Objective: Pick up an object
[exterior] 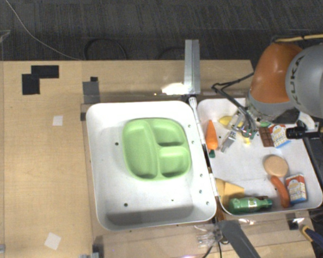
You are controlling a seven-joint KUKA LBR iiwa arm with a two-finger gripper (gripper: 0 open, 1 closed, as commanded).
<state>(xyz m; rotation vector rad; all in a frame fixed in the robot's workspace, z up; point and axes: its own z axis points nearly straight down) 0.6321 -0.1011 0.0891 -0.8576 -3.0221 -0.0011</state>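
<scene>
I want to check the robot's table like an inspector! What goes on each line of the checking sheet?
Surface: wooden bench bearing a left bin and a right bin.
Job's things: in the right bin, a carrot, a green bottle, a yellow wedge, a round tan piece, a small carton.
Clutter: a green divided tray in the left bin.
Hand: the hand is low over the right bin, beside the carrot.
Cables: a black cable by the arm, a thin wire on the floor.
Surroundings: dark carpet.

"KU", perhaps "KUKA", on arm (311, 84)
</scene>
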